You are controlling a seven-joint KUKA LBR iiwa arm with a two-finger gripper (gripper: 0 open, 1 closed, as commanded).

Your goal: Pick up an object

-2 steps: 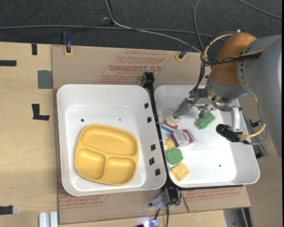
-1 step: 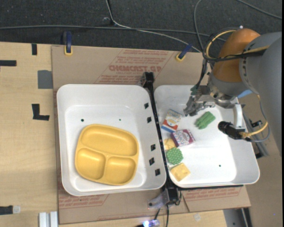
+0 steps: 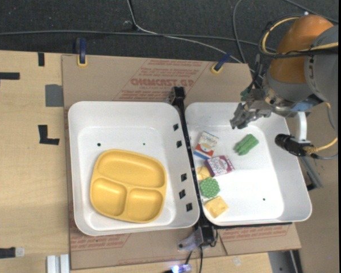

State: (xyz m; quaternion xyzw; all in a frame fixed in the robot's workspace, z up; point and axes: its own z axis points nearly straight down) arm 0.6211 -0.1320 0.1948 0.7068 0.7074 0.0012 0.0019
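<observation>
Surface (image 3: pixel 23 169): tan board, black tape marks; cardboard sheet (image 3: pixel 159 78) under both white bins. Black cables cross dark floor behind. Pincer (image 3: pixel 240 120) over right bin (image 3: pixel 284 192); finger state unclear.

Even, bright overhead light washes both white bins (image 3: pixel 79 124) nearly flat, with soft short shadows beneath the gripper (image 3: pixel 241 118) and the small items below it, while the arm to its right looks slightly blurred.
</observation>
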